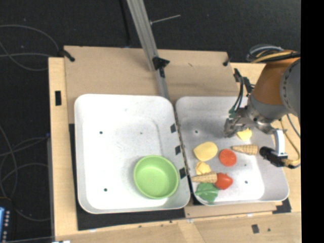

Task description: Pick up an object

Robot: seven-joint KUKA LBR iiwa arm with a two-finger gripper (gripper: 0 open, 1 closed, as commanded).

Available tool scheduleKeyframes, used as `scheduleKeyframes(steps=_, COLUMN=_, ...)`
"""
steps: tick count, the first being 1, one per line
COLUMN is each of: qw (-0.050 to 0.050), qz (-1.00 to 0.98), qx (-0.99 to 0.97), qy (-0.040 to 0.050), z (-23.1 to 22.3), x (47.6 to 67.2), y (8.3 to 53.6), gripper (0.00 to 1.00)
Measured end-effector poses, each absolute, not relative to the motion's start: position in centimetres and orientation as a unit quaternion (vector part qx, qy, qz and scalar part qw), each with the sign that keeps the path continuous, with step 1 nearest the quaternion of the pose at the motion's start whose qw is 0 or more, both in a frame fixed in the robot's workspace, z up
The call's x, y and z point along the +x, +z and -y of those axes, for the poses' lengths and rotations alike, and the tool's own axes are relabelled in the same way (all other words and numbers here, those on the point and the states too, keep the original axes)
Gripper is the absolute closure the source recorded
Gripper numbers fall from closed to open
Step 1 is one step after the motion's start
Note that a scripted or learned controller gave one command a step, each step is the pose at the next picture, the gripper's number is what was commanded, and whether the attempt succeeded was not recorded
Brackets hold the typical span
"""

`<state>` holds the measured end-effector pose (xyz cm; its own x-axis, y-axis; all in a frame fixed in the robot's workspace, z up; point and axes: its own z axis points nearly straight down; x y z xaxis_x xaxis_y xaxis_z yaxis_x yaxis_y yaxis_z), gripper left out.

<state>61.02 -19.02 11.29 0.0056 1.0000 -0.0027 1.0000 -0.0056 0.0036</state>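
Right bin (263, 186), upper middle: small yellow piece (244, 134), no clear long axis, lying flat just beside the gripper (234, 127). Gripper low over the bin floor at the piece's left edge; jaw opening cannot be told, nothing visibly held. Left bin (101, 115): 1 green bowl (156, 176).

- Glowing bright and slightly washed out on the white bins (121, 115).
- Falling evenly from above, casting faint shadows.
- Sinking to near black around the bench (116, 70).
- Blurring fine detail softly.
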Motion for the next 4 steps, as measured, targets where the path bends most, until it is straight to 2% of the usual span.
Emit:
scheduleKeyframes(steps=1, qw=0.003, qz=-0.707, qx=0.707, qy=0.0023, z=18.5, x=60.7, y=17.3, gripper=1.0)
scheduleKeyframes(steps=2, qw=0.002, qz=-0.708, qx=0.706, qy=0.0017, z=18.6, x=60.8, y=20.6, gripper=1.0)
scheduleKeyframes(steps=3, qw=0.0, qz=-0.71, qx=0.705, qy=0.0015, z=13.5, x=58.7, y=22.2, gripper=1.0)
scheduleKeyframes(steps=4, qw=0.0, qz=-0.709, qx=0.705, qy=0.0004, z=8.1, x=57.5, y=21.8, gripper=1.0)
